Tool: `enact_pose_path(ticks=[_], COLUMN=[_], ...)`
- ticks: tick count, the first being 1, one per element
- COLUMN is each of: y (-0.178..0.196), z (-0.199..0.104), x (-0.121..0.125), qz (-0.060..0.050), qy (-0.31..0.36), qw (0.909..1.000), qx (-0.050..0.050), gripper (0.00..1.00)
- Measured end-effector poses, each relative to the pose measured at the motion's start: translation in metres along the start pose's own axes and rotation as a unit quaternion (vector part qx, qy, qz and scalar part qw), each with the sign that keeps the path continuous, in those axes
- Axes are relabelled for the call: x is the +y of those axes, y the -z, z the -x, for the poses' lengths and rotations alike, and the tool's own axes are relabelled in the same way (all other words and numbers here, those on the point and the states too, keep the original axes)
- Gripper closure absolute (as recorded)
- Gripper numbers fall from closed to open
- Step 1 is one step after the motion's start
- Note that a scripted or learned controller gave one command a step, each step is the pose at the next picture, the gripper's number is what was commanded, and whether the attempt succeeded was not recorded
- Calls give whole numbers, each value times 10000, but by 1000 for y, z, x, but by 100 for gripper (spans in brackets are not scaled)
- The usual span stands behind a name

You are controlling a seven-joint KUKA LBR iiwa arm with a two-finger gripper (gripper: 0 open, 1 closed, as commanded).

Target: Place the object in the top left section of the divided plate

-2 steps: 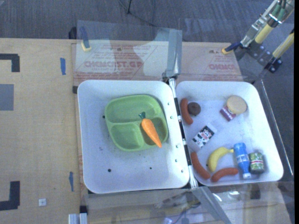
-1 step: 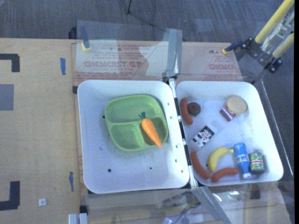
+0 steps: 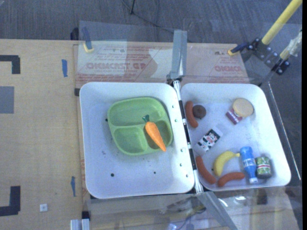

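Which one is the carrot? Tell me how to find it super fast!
Look at the left white bin, where a green divided plate sits. The carrot lies on the plate's right side, slanting across a divider. It is the only orange thing with a little green top; the sausages and banana are all in the other bin.

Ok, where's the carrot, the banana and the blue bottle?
carrot (image 3: pixel 155 134): camera view, middle of its orange body.
banana (image 3: pixel 221 161): camera view, middle of its yellow curve.
blue bottle (image 3: pixel 248 164): camera view, middle of its body.
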State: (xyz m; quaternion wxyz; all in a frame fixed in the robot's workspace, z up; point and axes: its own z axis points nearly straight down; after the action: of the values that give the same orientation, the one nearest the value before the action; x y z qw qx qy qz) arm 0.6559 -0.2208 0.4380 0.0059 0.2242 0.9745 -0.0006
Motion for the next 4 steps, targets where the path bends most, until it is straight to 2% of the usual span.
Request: enact_pose_path(ticks=[1,2,4], y=[0,0,0], z=[-28,-2,8], x=[62,-4,6], qz=[6,1,5], qy=[129,1130,2056], qw=[9999,9936,9786], qx=[26,0,-4], gripper=[100,100,100])
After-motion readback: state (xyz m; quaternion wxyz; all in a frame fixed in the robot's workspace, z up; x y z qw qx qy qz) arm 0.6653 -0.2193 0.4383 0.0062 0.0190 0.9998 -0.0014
